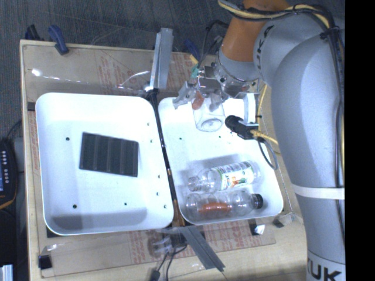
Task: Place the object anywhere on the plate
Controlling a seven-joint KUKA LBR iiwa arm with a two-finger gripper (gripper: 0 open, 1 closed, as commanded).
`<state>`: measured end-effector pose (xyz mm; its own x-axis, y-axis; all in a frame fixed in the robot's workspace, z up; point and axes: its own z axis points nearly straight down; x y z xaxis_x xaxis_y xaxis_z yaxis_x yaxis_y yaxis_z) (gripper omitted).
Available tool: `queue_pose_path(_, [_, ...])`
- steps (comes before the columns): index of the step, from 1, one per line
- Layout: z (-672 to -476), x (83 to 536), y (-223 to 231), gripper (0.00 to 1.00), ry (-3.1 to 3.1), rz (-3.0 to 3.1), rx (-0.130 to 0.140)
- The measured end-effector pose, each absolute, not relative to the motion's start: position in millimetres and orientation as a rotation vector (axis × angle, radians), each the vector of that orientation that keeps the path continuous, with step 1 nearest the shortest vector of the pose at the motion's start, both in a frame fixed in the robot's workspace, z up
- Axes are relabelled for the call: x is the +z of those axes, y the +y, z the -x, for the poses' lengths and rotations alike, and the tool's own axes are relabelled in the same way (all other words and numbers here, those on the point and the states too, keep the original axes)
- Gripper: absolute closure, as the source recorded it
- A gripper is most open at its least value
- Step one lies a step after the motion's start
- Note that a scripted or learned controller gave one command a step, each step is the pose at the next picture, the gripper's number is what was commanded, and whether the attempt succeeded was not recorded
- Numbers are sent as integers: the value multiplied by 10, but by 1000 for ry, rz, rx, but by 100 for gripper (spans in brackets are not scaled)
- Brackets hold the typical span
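Grey KUKA arm [304, 110] with an orange band above the wrist reaches in from the right, over the far end of the right-hand shallow white bin [176, 157]. Two-finger gripper [206, 101] sits low over that bin's far part. Clear glass-like cup [208, 119] hangs directly beneath the gripper; a finger appears to run down onto its rim, so the fingers look closed on the cup, though the contact is partly hidden by the wrist hardware.

Taking the right bin as landmark: two clear plastic bottles lie on their sides at its near end. Clear bottle with a white, green and orange label [225, 177] is the farther one; clear bottle with reddish contents and a black cap [225, 204] lies just beside it, against the near wall. Cup is well apart from both, at the opposite end.

Left-hand white bin [53, 157] touches the landmark along a dark seam. Dark grey ribbed rectangular plate [109, 154] lies flat at its middle, well apart from the cup.
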<state>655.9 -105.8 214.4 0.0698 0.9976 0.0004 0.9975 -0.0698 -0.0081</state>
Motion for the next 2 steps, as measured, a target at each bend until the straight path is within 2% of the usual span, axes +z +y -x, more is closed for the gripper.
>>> queue_pose_path(1, [-6139, 1892, -289, 0, -1925, 2475, 11])
queue_pose_path(2, [-6525, 1907, 164, 0, -2255, 2184, 5])
